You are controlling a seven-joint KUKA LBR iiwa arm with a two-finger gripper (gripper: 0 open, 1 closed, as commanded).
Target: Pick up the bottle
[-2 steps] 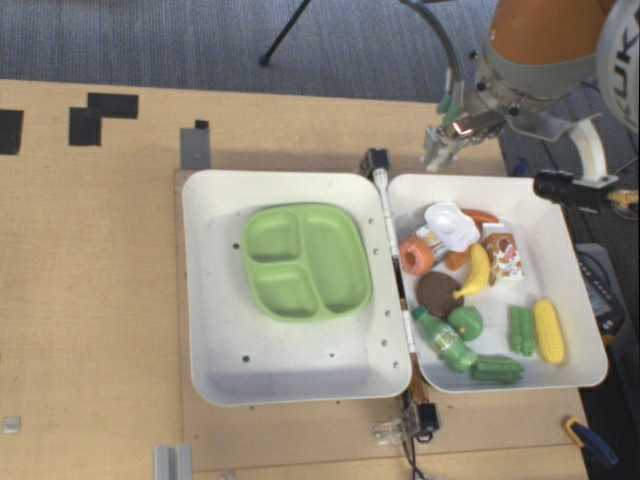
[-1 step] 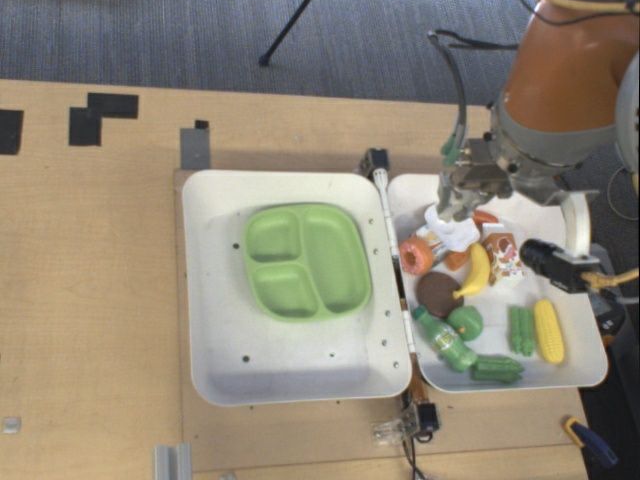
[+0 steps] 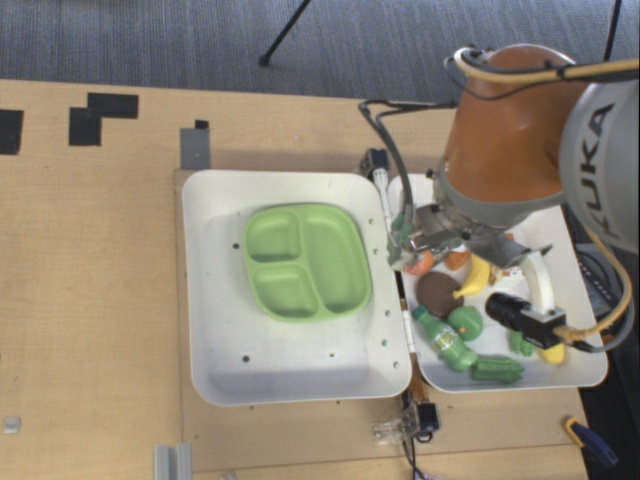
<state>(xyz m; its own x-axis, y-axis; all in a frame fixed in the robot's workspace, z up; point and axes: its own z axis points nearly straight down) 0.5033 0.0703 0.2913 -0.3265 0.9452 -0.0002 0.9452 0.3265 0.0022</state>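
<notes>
The arm's [image 3: 520, 128] grey and orange bulk covers much of the right bin [image 3: 590, 368], hiding whatever lies under it. The left bin [image 3: 210, 348] holds a green divided plate [image 3: 305, 261]. The gripper [image 3: 430, 243] is mostly hidden beneath the wrist, so its state cannot be told. The green bottle [image 3: 445, 336] lies on its side near the right bin's front left, just below the gripper and apart from it, beside a brown round item [image 3: 436, 291] and a banana [image 3: 476, 276].
</notes>
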